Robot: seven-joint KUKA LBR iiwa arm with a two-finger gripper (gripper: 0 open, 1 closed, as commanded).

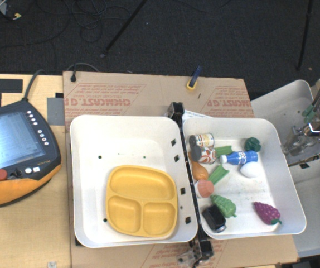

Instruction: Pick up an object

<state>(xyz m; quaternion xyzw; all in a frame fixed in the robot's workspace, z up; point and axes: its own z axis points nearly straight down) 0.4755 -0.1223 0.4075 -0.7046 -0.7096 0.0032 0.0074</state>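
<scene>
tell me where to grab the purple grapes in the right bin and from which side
Grip the purple grapes across the narrow width of the bunch, coming straight down from above. They lie flat and alone near the right bin's front right corner, apart from the other toys, so the fingers likely have room on both long sides.

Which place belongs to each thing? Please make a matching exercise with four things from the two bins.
Things:
1. yellow tray
2. purple grapes
3. black object
4. can

Places:
A. right bin, far left corner
B. left bin
C. right bin, near right corner
D. right bin, near left corner

Pairs: 1-B, 2-C, 3-D, 4-A
</scene>
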